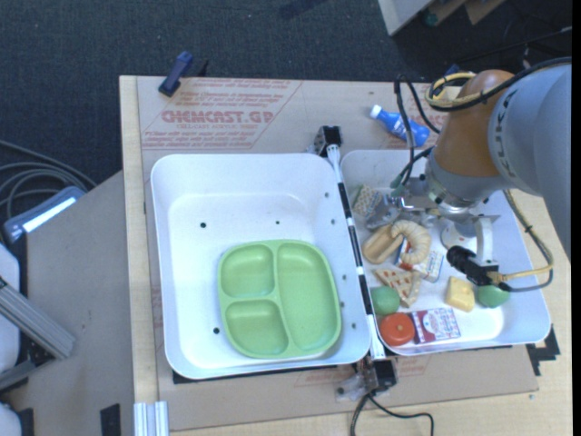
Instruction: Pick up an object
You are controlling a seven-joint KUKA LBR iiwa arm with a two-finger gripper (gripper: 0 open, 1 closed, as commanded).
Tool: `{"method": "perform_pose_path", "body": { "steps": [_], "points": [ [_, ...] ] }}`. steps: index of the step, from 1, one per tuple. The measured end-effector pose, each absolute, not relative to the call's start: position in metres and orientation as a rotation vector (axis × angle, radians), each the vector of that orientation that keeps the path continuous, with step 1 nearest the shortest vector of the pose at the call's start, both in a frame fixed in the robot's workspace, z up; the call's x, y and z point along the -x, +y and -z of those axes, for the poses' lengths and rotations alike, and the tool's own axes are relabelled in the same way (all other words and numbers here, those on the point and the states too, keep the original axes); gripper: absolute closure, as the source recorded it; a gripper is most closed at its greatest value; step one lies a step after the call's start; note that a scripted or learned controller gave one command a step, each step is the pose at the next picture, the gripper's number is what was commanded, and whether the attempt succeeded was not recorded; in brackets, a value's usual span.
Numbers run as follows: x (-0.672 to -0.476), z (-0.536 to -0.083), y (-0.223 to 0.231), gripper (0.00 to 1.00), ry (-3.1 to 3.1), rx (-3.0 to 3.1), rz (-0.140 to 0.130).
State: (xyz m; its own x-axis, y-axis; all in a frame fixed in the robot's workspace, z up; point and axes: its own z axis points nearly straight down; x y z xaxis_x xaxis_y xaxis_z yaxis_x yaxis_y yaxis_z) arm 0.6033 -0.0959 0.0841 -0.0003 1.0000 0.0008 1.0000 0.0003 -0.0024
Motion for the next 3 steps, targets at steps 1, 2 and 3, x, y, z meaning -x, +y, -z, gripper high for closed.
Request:
{"method": "perform_pose_path", "body": {
  "steps": [1,2,3],
  "points": [
    [-0.526,-0.084,-0.091,0.0,-2.22,2.221,-0.001],
    [-0.528,-0.095,-0.091,1.0,-2.223,2.225,0.004],
    [-0.519,-0.164,-0.135,1.0,-2.222,2.224,0.0]
  ]
}}
